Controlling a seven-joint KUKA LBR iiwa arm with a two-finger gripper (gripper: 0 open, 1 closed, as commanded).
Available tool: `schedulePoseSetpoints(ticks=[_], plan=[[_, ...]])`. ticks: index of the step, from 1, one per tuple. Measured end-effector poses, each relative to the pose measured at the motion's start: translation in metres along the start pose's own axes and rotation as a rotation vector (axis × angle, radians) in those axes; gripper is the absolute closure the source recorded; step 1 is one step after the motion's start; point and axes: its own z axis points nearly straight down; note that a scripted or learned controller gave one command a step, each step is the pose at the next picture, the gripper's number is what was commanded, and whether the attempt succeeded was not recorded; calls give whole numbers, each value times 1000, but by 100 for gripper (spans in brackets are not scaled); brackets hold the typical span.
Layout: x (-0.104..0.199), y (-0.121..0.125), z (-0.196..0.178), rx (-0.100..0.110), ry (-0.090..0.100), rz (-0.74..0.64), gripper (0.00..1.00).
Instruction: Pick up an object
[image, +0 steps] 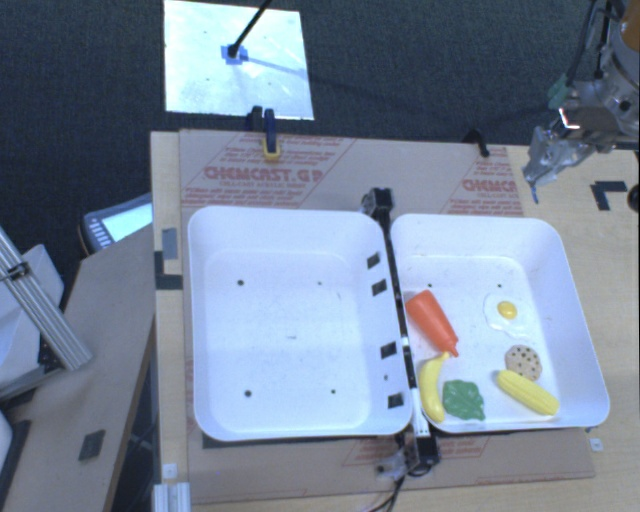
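Two white bins sit side by side, and every toy lies in the right bin (560, 262): carrot (433, 318), banana (432, 390), corn (527, 392), green leaf (464, 399), egg (505, 312), cookie (522, 361). A good pick is the corn, which lies apart from the others. High beyond that bin hangs the gripper (548, 162), carrying nothing, too blurry to tell more.

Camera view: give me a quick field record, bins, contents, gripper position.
left bin: white, shallow
right bin: white, shallow, holds all six toys
carrot: orange, left side of right bin
fried egg: toward the right wall
cookie: below the egg
corn: yellow, front right
banana: yellow, along the left wall
green leaf: touching the banana
gripper: above the bench beyond the right bin's far corner, nothing seen between its fingers
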Motion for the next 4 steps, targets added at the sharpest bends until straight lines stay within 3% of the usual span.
schedulePoseSetpoints(ticks=[1, 2, 3, 4], plan=[[54, -14, -107, -20, 0, -3, 100], [142, -63, -100, -9, 2, -7, 100], [207, -99, -99, -8, 0, -3, 100], [272, -52, -99, -12, 0, -1, 100]])
